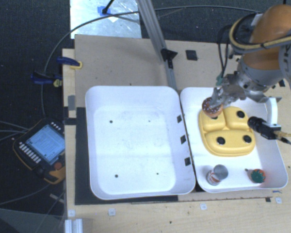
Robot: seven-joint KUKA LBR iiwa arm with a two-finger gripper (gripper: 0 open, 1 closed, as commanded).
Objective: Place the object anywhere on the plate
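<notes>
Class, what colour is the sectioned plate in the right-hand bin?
Yellow with dark spots; the plate shows clearly in the camera view.

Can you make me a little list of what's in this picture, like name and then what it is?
plate: yellow, with sections, in the right bin
tool: over the plate's upper-left corner, with a small brownish object at its tip
small can: in the right bin, in front of the plate
green and red toy: in the right bin's front right corner
left bin: white, beside the right bin
</notes>
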